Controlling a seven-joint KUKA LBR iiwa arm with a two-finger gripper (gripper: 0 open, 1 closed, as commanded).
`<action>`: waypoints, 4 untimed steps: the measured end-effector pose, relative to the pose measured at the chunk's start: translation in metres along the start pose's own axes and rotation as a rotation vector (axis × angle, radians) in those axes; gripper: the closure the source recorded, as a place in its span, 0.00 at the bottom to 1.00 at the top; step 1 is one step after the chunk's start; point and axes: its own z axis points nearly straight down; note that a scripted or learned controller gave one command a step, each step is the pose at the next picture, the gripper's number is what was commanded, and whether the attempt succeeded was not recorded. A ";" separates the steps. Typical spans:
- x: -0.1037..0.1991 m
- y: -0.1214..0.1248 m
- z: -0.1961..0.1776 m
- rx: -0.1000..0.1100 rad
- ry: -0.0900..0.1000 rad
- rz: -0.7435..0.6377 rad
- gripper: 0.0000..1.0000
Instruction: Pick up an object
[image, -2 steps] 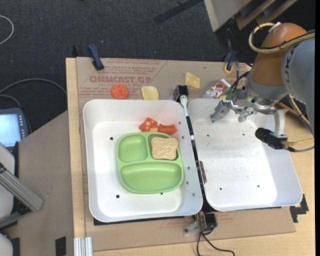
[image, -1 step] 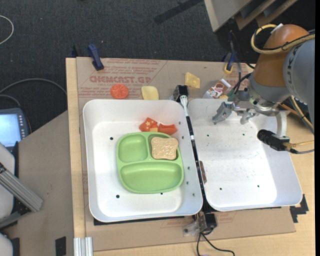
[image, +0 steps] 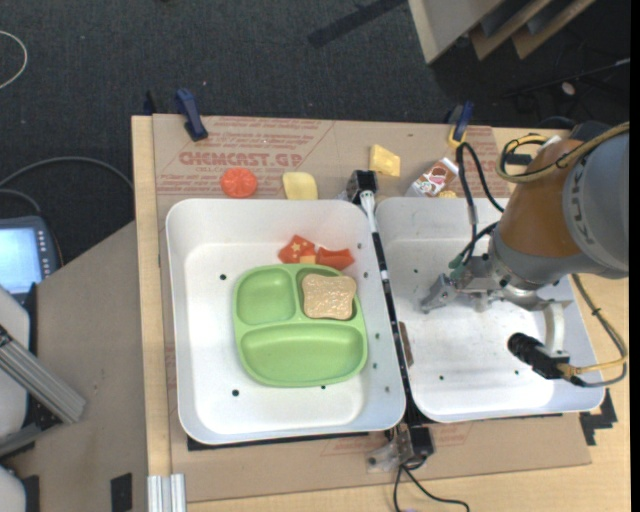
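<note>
Toast slice (image: 329, 296) in green divided plate (image: 300, 358): light, stiff, crumbly; best pinched across opposite edges. Tool (image: 438, 295) over right bin (image: 480, 390); grip state impossible to tell.

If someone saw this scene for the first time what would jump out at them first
Probably the bright green three-compartment plastic plate in the left white bin, with a tan slice of toy bread in its upper right compartment and red toy pieces just beyond its far rim. Next, the bulky grey and orange arm over the right white bin, its end effector low near that bin's middle.
</note>
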 end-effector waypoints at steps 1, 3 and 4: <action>-0.099 0.108 -0.079 -0.029 -0.013 -0.001 0.00; -0.055 0.108 -0.007 -0.019 -0.005 -0.006 0.00; -0.067 0.005 -0.019 -0.002 0.000 0.002 0.00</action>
